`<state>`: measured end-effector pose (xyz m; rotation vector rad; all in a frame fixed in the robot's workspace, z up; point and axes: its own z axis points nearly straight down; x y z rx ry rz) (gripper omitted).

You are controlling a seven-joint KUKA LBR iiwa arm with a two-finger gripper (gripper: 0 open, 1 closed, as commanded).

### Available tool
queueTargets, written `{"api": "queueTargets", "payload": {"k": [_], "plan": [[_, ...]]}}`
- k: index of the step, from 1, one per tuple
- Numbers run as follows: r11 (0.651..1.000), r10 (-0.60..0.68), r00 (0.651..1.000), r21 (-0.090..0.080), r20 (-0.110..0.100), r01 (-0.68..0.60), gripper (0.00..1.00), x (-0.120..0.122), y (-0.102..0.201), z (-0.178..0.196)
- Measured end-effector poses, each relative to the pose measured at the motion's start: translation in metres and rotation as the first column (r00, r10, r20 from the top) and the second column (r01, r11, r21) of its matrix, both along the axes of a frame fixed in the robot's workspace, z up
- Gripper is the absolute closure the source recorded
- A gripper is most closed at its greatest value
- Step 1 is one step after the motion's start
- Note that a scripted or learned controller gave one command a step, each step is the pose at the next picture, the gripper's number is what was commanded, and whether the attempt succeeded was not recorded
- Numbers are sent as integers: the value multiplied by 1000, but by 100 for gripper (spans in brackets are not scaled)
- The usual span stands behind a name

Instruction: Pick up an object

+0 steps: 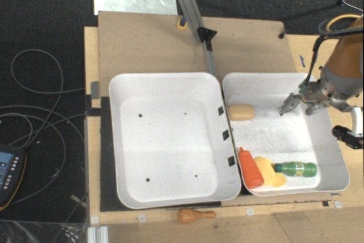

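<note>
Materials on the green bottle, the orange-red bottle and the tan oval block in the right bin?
Green bottle: likely glossy plastic, with bright highlights on its body. Orange-red bottle: smooth plastic by its look, even colour with a slight sheen. Tan oval block: matte, no glare; could be foam, wood or soap, I cannot tell.

Two bins side by side on desk [159, 42]. In right bin [267, 85]: bun [241, 112] at left wall; bottles [250, 168] [294, 168] along front. Pincer [300, 105] over its back right.

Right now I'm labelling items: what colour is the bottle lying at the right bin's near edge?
Green bottle, clearest in the camera view.
</note>
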<state>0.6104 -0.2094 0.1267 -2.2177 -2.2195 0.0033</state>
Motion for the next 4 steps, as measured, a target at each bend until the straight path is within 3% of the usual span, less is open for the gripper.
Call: {"api": "queueTargets", "payload": {"k": [1, 4], "plan": [[1000, 0, 1000, -4, 10, 0, 100, 3, -1, 15], [1000, 6, 1000, -5, 13, -6, 100, 19, 5, 166]]}}
